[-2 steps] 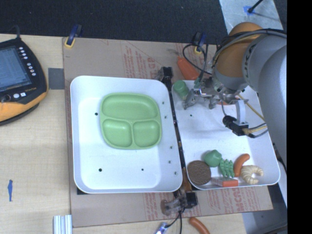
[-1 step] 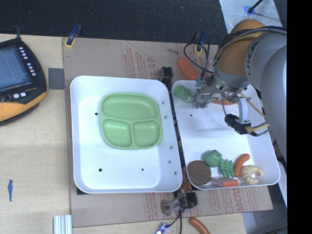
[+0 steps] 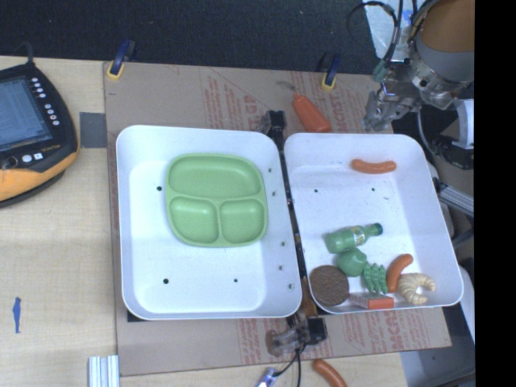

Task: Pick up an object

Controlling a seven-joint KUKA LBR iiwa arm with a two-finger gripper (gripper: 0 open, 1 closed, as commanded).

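My gripper (image 3: pixel 381 113) hangs above the far edge of the right bin (image 3: pixel 427 184), just outside its back rim, with nothing seen in it. In that bin an orange sausage (image 3: pixel 373 166) lies alone near the back. Toward the front sit a green bottle (image 3: pixel 352 236), a round green piece (image 3: pixel 351 261), a brown cookie (image 3: pixel 330 285), a green leafy piece (image 3: pixel 374 277), an orange hot dog (image 3: pixel 398 271), a croissant (image 3: pixel 417 287) and a small carrot (image 3: pixel 376 302). These front items crowd together, some touching.
The left bin (image 3: pixel 137 240) holds a green divided plate (image 3: pixel 217 198). An orange carrot (image 3: pixel 310 114) lies on the cardboard behind the bins, left of my gripper. Another orange piece (image 3: pixel 330 372) lies at the front. A teach pendant (image 3: pixel 28 131) rests at the far left.
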